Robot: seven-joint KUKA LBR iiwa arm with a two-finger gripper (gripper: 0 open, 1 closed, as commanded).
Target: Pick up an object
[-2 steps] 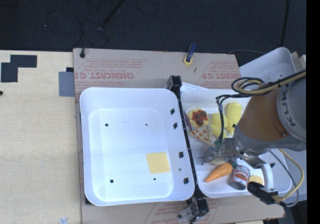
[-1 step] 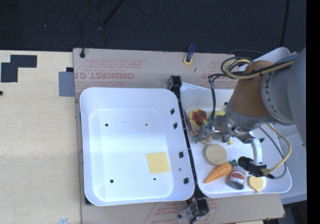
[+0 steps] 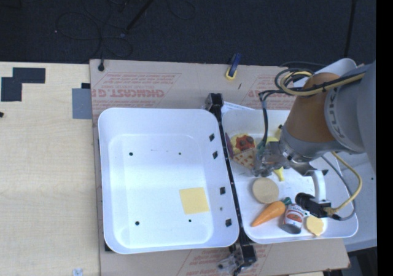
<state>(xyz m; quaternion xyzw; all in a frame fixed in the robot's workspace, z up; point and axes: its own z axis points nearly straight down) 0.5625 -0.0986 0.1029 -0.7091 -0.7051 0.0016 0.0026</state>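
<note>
The right bin (image 3: 344, 232) holds several toy foods: a round tan cookie (image 3: 265, 190), an orange carrot (image 3: 269, 213), a small dark jar with a red label (image 3: 293, 218), a pale yellow wedge (image 3: 315, 225), a red and yellow piece (image 3: 244, 143) and a waffle-like piece (image 3: 244, 158). The left bin (image 3: 116, 145) has a flat yellow square (image 3: 194, 200) lying in it. My gripper (image 3: 268, 162) hangs low over the middle of the right bin, just above the cookie and beside the waffle piece. The arm's wrist covers it from above.
A black divider clip strip (image 3: 222, 170) runs between the two bins. Cables loop off the arm above the right bin's far edge. A blue and yellow clamp (image 3: 233, 67) sits on the cardboard behind the bins.
</note>
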